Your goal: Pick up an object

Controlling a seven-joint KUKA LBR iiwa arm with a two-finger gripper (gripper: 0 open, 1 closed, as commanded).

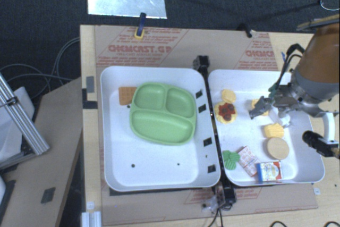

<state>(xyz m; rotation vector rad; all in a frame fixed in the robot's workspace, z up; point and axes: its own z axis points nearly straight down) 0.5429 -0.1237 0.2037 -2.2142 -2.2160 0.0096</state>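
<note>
The gripper (264, 107) hangs low over the right bin (303, 81), near the middle of its floor. Its finger spread cannot be determined, and no object is seen between the jaws.

Candidate objects all lie in the right bin. A yellow corn piece (273, 129) sits just toward the near edge from the gripper, with a tan round disc (277, 148) beyond it. A red-topped piece (226, 111) and a small yellow piece (228, 95) lie by the bin's left wall. A green leaf (230, 159), a wrapped packet (247, 160) and a small carton (269, 171) occupy the near edge.

The left bin (114, 167) carries a green divided plate (162, 114) and an orange cracker (126, 95) at the plate's far-left corner.

Recommended procedure: select the corn piece, as it is nearest and stands apart from its neighbours. Centre the jaws over it, descend vertically, close, then lift straight up.
</note>
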